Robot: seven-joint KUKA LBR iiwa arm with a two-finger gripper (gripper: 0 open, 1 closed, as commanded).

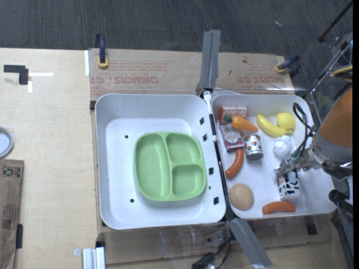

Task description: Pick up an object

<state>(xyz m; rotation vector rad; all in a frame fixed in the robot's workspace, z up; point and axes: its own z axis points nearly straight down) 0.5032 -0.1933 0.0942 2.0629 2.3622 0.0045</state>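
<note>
The right bin (314, 206) holds several toy foods: a carrot (245, 123), a banana (269, 127), a lemon (286, 120), a red box (231, 137), a small can (254, 148), a red sausage (235, 163), a white lump (282, 147), a tan round bun (241, 196) and an orange sausage (278, 207). A black-and-white carton (289, 186) lies near the bin's right side. My gripper (290, 168) hangs low directly over the carton's upper end, reaching in from the right under the orange wrist band (341, 122).
The left bin (109, 150) holds a green divided plate (170, 166). A grey divider bar (211, 60) runs between the bins at the back. Clamps (101, 50) sit on the cardboard behind. Cables hang at the right edge.
</note>
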